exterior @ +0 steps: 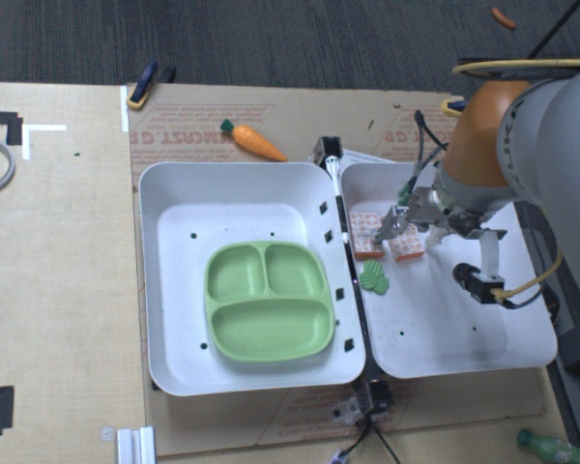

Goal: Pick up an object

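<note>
The arm [522,133], grey with an orange band, enters from the right and bends down over the right bin [464,341]. The left bin [174,259] holds a green divided plate [269,301], lying flat near its centre. The right bin holds its contents at its left side, close to the wall shared with the left bin: a red-and-white patterned packet [365,232], a second small reddish packet [406,247] just beside it, and a green leafy toy [374,278] below them on the bin floor. The gripper [404,220] sits low over the two packets, at or very near them; whether it touches either cannot be told, nor can the spread of its fingers or any hold. A toy carrot [254,141] lies on the cardboard behind the left bin, apart from both bins.
</note>
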